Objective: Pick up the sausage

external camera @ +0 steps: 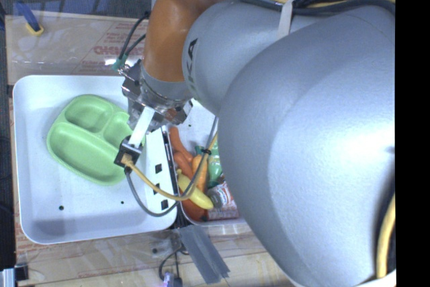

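Over the wall between the two bins, the gripper hangs below the arm's orange band, at the left edge of the right bin. Whether it is spread or pressed together cannot be told from this angle.

In the narrow strip of the right bin that shows beside the big grey arm lies a heap of toy food — a yellow banana, an orange carrot and something green. A reddish-orange, elongated piece at the heap's upper left looks to be the sausage. It lies just below the gripper, though it is partly covered and hard to make out.

The left bin holds a green divided plate — set toward the bin's upper half, with its right edge near the gripper.
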Tool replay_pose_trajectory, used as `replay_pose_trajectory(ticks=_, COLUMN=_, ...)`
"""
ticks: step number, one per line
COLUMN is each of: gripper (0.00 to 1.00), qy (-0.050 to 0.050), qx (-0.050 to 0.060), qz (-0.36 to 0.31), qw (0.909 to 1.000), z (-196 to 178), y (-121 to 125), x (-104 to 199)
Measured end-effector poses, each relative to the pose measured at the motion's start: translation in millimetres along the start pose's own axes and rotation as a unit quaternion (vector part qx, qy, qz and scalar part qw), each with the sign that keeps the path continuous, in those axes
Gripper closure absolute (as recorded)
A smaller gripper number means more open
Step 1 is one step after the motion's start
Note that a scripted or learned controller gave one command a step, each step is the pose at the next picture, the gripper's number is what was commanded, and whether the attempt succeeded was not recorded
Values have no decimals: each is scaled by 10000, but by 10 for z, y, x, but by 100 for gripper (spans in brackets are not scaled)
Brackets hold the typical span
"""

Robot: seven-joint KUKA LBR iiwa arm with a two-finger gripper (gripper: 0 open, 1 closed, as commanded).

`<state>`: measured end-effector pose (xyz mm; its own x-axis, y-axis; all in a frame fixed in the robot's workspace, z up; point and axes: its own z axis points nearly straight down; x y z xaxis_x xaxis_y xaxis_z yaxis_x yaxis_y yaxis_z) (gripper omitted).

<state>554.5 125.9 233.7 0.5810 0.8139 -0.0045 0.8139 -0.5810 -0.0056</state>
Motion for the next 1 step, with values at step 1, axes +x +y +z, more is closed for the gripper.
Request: replay_pose_trajectory(ticks=1, gripper=100, qy=-8, qx=-3, qz=21, qw=10000, z=542, y=-612, x=560)
